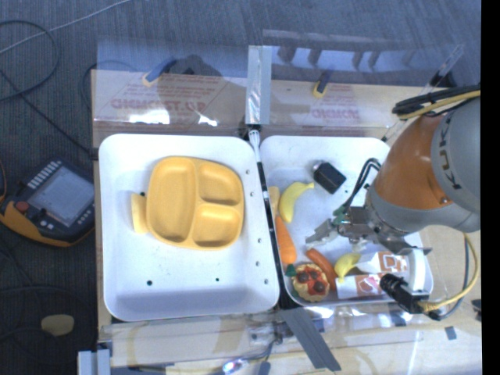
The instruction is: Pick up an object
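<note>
Fingers of the gripper (pixel 326 230) stand spread apart, gripping nothing, low over the right bin (pixel 353 144). Just beside them lie a yellow banana (pixel 291 198), an orange carrot (pixel 285 241) and a black block (pixel 329 176). A yellow divided plate (pixel 194 201) fills the left bin (pixel 125 287).

A dark grey-blue carpet (pixel 234 10) covers the floor across the top and left of the frame. Thin pale cables (pixel 101 10) trail over it in the upper left, and a darker cable loops down the left edge. At middle left a handheld pendant (pixel 48 201) with an orange rim and grey screen lies on the carpet. A small tan patch (pixel 57 324) sits at lower left. The bench (pixel 312 100), tan and board-like, fills the centre and right, with faded red print along its upper strip. Light glares white off the bench's upper middle.
</note>
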